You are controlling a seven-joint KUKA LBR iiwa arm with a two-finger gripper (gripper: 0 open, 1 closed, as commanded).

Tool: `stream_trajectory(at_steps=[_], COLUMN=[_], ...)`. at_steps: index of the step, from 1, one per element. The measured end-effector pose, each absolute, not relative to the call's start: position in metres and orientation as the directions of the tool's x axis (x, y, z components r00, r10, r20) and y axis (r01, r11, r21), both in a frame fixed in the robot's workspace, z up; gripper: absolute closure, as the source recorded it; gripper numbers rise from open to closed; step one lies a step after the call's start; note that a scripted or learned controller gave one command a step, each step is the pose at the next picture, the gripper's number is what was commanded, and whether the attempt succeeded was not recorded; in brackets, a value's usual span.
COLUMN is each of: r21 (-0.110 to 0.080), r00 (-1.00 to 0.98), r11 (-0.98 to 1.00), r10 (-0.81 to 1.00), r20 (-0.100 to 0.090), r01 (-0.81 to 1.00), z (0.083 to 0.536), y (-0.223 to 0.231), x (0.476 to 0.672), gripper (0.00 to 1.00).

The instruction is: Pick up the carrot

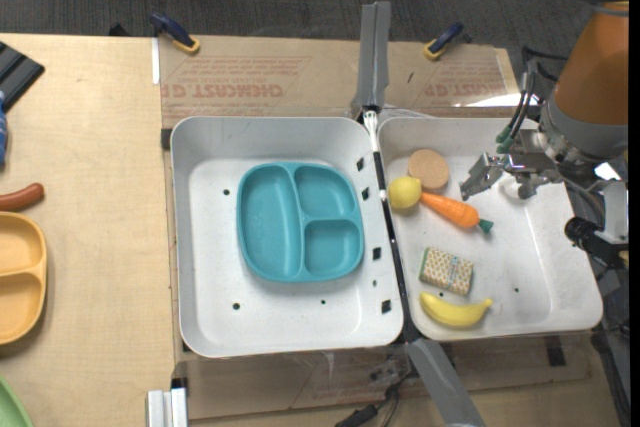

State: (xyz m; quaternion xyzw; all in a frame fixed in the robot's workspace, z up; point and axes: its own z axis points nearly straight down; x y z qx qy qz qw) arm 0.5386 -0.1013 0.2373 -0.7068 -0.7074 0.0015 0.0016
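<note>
Carrot lying in right bin, ungrasped; gripper just above-right, fingers spread, empty. Approach step; next needs descent over carrot.

A teal divided plate fills the left bin; lemon, cracker, banana share the right.

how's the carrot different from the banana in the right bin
The carrot is orange with a green tip; the banana is yellow. The carrot is straight and tapered and lies slanted, touching the lemon; the banana is curved and lies near the bin's front wall, just below the cracker. The carrot lies closer to the end effector. Both rest on the right bin floor, ungrasped.
</note>
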Motion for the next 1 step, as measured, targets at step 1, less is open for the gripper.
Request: stream_trajectory(at_steps=[1], r21=[-0.001], r00=[-0.101], r11=[0.101], r10=[0.995], r20=[0.0], r01=[0.995], z=[0.1216], y=[-0.1601], x=[0.5848], gripper=[0.0])
